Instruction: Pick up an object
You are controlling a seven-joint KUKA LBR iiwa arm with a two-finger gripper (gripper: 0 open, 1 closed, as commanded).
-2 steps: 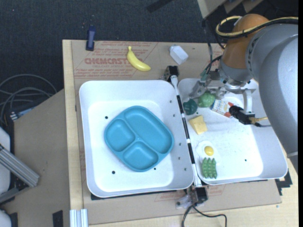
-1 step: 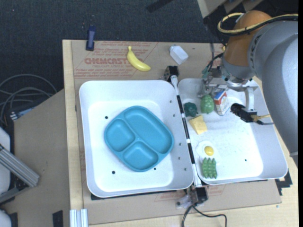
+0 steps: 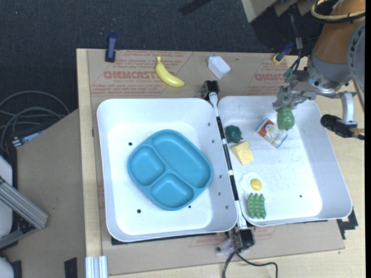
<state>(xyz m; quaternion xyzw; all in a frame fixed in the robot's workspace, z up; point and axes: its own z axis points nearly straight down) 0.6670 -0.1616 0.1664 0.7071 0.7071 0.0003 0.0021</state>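
Over right bin (image 3: 324, 172), claw (image 3: 288, 104) gripping green toy (image 3: 285, 120)

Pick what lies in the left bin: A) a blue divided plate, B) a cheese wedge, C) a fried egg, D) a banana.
A: the blue divided plate lies alone in the left bin; the banana lies on the bench behind it.

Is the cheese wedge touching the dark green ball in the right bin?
Apart. The camera view shows white bin floor between the cheese wedge and the dark green ball.
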